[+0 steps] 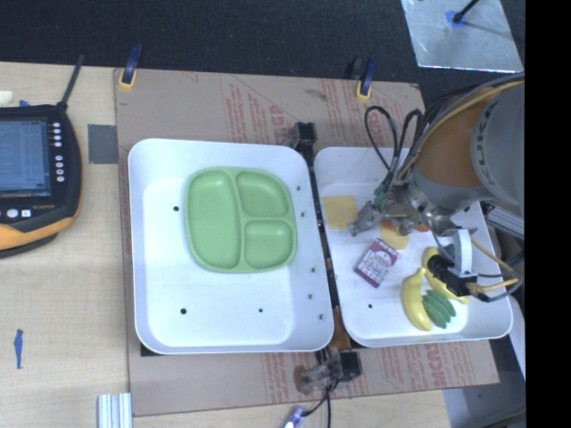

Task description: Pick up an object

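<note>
Before you sit two white bins: the left bin point(161, 239) carries one green divided plate point(239, 218), the right bin point(375, 315) one yellow sponge-like square point(340, 210), one red packet point(376, 262), one yellow banana point(414, 300) and one green item point(438, 306). The gripper point(379, 215) hangs low just beside the yellow square and above the packet. You cannot tell its state from this angle.

A divided plate point(240, 218) is set in the left bin point(156, 319), toward its far side. In the right bin point(357, 324), a flat square piece point(339, 211) is placed far left, a packet point(376, 262) centrally, and a banana point(414, 300) near right.
</note>
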Tool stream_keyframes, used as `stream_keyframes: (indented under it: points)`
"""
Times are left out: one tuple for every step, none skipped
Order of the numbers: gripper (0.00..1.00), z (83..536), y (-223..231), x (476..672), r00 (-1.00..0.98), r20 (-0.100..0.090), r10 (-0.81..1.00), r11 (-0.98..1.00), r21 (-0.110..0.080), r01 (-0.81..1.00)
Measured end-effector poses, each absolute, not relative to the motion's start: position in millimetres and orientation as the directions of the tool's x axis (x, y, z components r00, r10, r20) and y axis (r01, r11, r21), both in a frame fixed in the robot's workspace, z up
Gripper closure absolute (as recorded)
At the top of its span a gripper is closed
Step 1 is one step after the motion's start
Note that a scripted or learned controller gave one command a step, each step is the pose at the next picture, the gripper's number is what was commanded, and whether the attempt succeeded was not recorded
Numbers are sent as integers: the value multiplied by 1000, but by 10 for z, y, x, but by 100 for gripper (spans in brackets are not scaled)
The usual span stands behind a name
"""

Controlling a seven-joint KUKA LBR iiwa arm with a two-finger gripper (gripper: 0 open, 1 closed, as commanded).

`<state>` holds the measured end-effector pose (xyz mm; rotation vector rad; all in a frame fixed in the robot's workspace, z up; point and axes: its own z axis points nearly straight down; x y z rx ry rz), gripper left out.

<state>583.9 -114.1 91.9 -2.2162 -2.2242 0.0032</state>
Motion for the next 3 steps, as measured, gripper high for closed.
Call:
stream_keyframes:
  points:
    - [0, 921, -1421, 6149, -2, 0, 1000, 2, -2, 1000]
    - [0, 915, -1303, 5679, -4, -1, 1000, 4, -5, 1000]
    - [100, 1017, -1314, 5678, -6, -2, 1000, 6, -7, 1000]
